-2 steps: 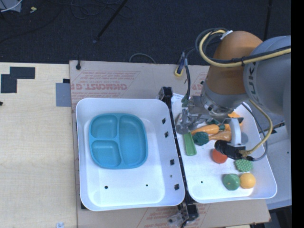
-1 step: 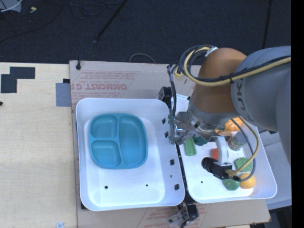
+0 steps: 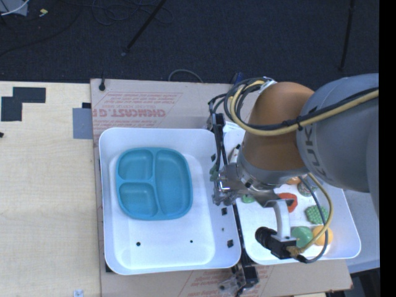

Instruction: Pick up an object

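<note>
Two white bins sit side by side on a cardboard sheet; left and right below are as the view shows them.

Right bin, near right corner: a green piece with a yellow piece touching it. Just behind them is a pale green dotted piece, then a red piece, then an orange piece partly under the arm. A small green scrap lies just beside the hand. All of them are loose on the bin floor. Can't make out what any of them is.

Left bin: the near half has two small dark specks on the white floor. A blue three-section plate lies flat in the far half.

Hand is low at the seam between the bins, over the right bin's left edge, mostly hidden under the wrist. Clenched or released: can't tell from this angle.

Arm comes in from the view's right, with its orange band over the far half of the right bin.

Beyond the bins the cardboard carries mirrored red print. The pale wood tabletop is off to the left, with black patches and a grey patch toward its far edge. Farthest back is a dark floor with cables.
</note>
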